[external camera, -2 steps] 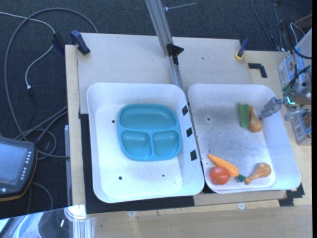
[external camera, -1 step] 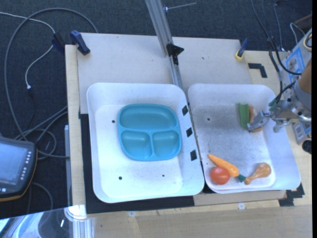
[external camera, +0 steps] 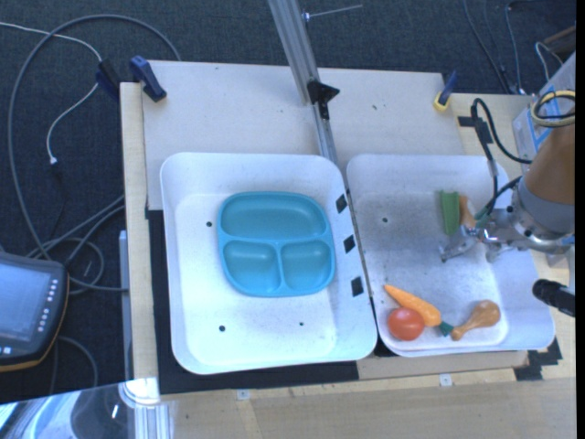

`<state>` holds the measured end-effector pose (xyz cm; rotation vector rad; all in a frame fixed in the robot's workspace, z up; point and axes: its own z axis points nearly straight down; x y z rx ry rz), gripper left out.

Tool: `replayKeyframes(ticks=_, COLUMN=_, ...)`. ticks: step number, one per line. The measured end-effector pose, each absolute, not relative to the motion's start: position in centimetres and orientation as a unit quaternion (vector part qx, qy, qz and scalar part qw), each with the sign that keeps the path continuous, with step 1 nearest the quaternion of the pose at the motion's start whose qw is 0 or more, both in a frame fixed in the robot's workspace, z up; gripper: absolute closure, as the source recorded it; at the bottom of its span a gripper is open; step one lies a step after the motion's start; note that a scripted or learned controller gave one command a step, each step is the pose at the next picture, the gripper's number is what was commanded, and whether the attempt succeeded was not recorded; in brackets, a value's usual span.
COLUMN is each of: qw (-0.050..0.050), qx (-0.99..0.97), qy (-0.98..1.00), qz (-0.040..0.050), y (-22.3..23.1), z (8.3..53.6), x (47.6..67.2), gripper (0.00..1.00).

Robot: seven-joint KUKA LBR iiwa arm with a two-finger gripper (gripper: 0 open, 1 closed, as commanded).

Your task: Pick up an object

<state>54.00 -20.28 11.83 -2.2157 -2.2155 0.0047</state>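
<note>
A flat green rectangular piece (external camera: 449,210) is lying in the right-hand shallow white bin (external camera: 402,176), toward its upper right part, standing roughly upright in the view with a small orange piece (external camera: 466,212) showing just beside its right edge. The metal two-finger claw (external camera: 462,243) is hanging just below that green piece, reaching in from the right, and whether it is gripping anything cannot be told, as its tips are too small and blurred to read. Above the claw the grey arm with its orange band (external camera: 553,176) is entering at the right edge, with black cables looping around it. Near the bottom edge of the same bin an orange toy carrot (external camera: 411,301) is lying aslant, touching a round red toy tomato (external camera: 406,324) below it, and a tan toy drumstick (external camera: 479,317) is resting just to their right. In the left-hand shallow white bin (external camera: 192,337) a light blue plastic plate with three compartments (external camera: 275,242) is sitting near the middle. Both bins are resting on the pale tabletop (external camera: 228,108), where a slanted metal rail (external camera: 294,35) is running down between them and blue clamps are gripping the corners.
</note>
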Motion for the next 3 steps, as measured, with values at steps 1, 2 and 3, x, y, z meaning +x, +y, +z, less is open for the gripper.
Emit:
replayKeyframes(ticks=1, qw=0.003, qx=-0.707, qy=-0.707, qz=0.0009, y=-20.2, z=9.1, x=53.9, gripper=0.0)
replayKeyframes(ticks=2, qw=0.0, qx=-0.707, qy=-0.708, qz=-0.0009, y=-20.2, z=10.4, x=54.1, gripper=1.0)
replayKeyframes(ticks=3, qw=-0.004, qx=-0.707, qy=-0.707, qz=-0.0015, y=-20.8, z=16.7, x=54.2, gripper=1.0)
